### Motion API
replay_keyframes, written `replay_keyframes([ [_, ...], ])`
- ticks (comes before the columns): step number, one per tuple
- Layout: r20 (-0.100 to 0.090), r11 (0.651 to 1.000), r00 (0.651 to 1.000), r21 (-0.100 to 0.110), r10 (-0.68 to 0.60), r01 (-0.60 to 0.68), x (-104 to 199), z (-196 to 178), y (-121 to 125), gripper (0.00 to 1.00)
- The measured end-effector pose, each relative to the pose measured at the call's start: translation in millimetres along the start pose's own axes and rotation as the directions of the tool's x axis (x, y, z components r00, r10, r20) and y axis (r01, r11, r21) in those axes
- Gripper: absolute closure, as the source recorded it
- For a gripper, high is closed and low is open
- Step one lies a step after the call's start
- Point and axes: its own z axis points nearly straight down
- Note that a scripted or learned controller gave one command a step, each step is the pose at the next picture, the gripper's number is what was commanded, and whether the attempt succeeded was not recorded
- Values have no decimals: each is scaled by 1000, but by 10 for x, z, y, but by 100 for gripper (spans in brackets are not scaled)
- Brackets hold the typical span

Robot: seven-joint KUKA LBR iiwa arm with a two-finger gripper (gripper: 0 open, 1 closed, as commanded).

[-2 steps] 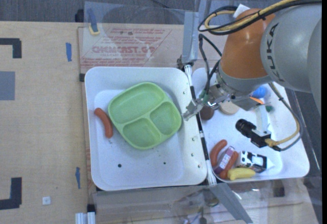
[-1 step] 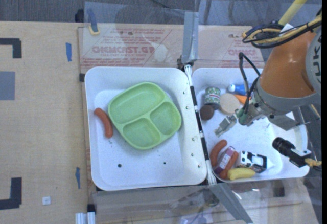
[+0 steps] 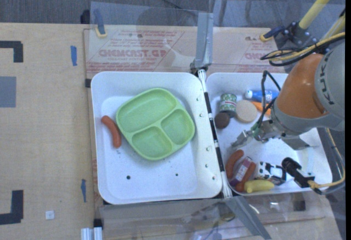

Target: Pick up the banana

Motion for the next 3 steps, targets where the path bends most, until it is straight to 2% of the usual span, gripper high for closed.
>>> replay_keyframes([
  [1,2,955,955,-1,-297,297,-132,7,725,0],
  [2,-11,861,861,18,-509,509,-289,18,1286,0],
  [3,-1,859,859,13,-513,513,-287,-103,1317,100],
])
